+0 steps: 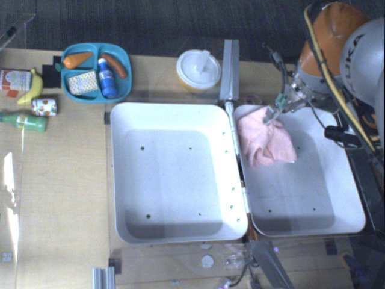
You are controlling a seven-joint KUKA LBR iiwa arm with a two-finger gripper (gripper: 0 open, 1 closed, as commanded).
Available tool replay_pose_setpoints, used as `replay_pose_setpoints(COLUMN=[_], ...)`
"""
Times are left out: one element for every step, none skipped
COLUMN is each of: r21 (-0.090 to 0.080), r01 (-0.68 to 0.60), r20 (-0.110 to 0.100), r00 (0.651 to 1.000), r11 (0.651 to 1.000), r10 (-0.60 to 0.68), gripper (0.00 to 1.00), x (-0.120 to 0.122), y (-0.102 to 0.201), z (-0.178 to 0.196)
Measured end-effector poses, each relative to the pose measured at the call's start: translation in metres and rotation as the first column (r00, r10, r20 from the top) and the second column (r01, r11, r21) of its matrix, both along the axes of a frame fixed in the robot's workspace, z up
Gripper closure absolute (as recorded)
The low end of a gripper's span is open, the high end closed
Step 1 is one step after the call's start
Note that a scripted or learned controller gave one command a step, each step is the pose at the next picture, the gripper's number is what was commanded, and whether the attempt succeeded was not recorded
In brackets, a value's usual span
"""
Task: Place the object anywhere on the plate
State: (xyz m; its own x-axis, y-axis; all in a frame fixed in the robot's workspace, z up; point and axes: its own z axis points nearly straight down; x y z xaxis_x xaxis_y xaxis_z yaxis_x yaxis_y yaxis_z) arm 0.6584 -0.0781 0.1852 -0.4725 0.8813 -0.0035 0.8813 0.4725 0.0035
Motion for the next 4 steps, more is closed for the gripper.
replay_pose_setpoints(r21=[0.001,0.0,-0.002,-0.003], r01=[-0.008,-0.4,-0.726,-0.881], r20=[0.001,0.0,0.001,0.001], r00=[1.0,0.917,0.688,0.473], r11=[1.0,0.917,0.688,0.473], r10=[0.008,0.4,0.726,0.881], gripper=[1.0,1.0,1.0,1.0], x=[0.002,-0.003,-0.002,-0.005], y=[0.002,0.053,0.109,0.158], z=[0.04,0.05,0.057,0.043])
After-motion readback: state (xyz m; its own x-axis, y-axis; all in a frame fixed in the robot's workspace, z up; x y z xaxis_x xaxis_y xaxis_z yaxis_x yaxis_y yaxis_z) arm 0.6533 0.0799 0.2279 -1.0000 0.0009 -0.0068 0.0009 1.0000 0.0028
